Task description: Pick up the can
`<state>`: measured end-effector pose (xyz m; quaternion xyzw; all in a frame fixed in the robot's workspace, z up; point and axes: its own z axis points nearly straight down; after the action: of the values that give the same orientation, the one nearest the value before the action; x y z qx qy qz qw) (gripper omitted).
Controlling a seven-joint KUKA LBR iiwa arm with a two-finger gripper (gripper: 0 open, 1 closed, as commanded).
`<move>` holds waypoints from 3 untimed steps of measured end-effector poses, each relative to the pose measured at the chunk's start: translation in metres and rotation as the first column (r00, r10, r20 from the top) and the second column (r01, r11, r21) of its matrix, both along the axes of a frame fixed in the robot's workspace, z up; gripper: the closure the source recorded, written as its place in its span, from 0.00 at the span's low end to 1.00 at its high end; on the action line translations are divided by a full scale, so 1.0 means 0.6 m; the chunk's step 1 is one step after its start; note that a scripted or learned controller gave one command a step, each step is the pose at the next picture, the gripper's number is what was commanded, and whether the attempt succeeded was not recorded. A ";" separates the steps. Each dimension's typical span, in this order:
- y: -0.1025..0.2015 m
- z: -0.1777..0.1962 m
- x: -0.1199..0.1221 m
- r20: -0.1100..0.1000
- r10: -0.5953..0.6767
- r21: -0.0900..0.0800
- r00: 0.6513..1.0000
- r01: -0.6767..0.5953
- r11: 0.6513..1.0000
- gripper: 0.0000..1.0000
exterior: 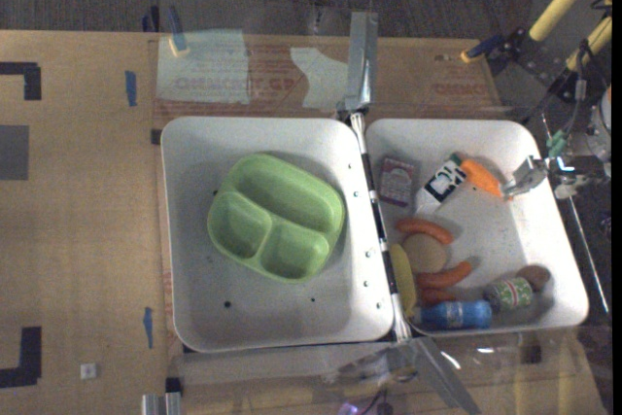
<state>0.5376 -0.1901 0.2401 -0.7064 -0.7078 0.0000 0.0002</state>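
The gripper (528, 176) hangs at the right rim of the right bin (544, 143), low over the far right corner. Whether it is open or closed I cannot tell at this size, and nothing can be seen in its hold.

Just beside it, toward the middle of the bin, lies an orange carrot (479, 177), with a black and white packet (445, 180) touching the carrot's left end. The can (510, 293), as I judge it, is the short cylinder with a green and red label lying on its side near the front right corner, well apart from the gripper.

To do this step well, the arm should travel toward the front wall, turn the wrist so the jaws cross the can's round body, not its ends, and come down centred. A brown lump (535, 278) touches the can's right end and a blue bottle (455, 314) lies just left of it, so the descent needs to stay clear of both. A can on its side may roll.

The right bin also holds a small dark red box (396, 180), two sausages (425, 229), a tan round piece (425, 254) and a banana (402, 279) along the left wall. The left bin (185, 209) holds one green divided tray (276, 217).
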 end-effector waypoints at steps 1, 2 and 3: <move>-0.032 -0.203 -0.061 -0.001 -0.049 0.000 0.999 0.049 0.999 0.00; -0.031 -0.256 -0.090 0.003 0.019 0.013 1.000 -0.020 1.000 0.00; -0.031 -0.256 -0.090 0.003 0.019 0.013 1.000 -0.019 1.000 0.00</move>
<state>0.4835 -0.2087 0.0863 -0.6995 -0.7146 -0.0058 0.0036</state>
